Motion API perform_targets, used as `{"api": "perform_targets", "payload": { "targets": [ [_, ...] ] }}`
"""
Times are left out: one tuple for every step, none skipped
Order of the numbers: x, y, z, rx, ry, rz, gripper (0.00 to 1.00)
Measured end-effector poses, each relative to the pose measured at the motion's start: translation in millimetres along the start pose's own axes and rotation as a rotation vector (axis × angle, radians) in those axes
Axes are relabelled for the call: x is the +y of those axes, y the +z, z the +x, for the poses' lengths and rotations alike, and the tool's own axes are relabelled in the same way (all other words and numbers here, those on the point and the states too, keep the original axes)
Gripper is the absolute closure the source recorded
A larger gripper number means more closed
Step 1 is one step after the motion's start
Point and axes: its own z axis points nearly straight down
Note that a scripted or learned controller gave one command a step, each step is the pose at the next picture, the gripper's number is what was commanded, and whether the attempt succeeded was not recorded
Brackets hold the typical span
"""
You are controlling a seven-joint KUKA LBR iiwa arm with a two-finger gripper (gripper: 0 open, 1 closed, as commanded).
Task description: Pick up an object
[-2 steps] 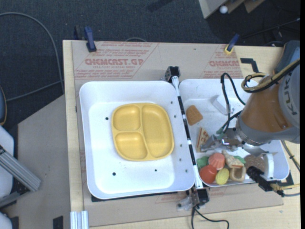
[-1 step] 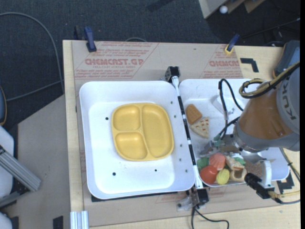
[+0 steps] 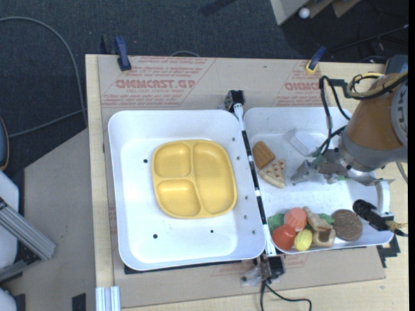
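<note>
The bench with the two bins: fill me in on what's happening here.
A grey and orange arm reaches into the right bin from the right. Its gripper hovers low beside a waffle-like wedge and a brown toast piece, with nothing visibly between its fingers. More toy food is piled along that bin's near edge. The left bin holds a yellow divided plate.

The arm (image 3: 379,125) is grey with a broad orange band above the wrist. Black and yellow cables loop beside it. Its hand (image 3: 311,172) is grey metal.
</note>
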Motion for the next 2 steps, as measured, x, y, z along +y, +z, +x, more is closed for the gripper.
{"api": "perform_targets", "payload": {
  "targets": [
    [77,16,-42,0.001,-0.002,0.001,0.0],
    [118,19,-71,0.019,-0.008,0.046,0.0]
  ]
}}
